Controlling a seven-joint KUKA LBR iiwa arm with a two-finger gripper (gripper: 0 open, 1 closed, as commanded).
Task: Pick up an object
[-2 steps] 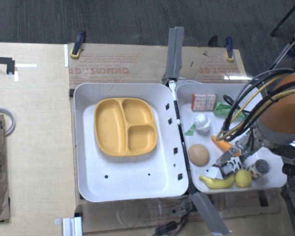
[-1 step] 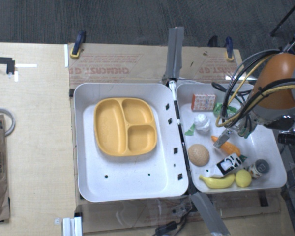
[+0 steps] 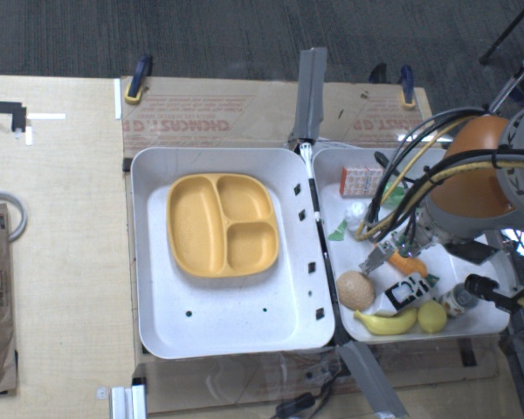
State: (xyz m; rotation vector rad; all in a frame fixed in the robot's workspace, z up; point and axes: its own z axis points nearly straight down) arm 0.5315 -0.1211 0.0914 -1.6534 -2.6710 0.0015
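Note:
The right bin (image 3: 332, 260) holds a jumble of objects. A tan egg-shaped thing (image 3: 355, 290) lies near its front left, with a yellow banana (image 3: 386, 323) in front of it and a yellow-green ball (image 3: 432, 318) to the banana's right. A black-and-white block (image 3: 404, 293) and an orange piece (image 3: 408, 266) sit in the middle. A red-and-white box (image 3: 361, 182) rests at the back, with a green scrap (image 3: 338, 231) and a white lump (image 3: 356, 210) nearby. My gripper (image 3: 382, 257) hangs low over the bin's middle, beside the orange piece and just above the egg-shaped thing.
The left bin (image 3: 157, 304) holds a yellow three-compartment plate (image 3: 223, 225). A grey divider post (image 3: 310, 94) rises between the bins at the back. Cables (image 3: 410, 160) loop over the right bin. A dark bottle-like object (image 3: 467, 293) lies at the right bin's front right.

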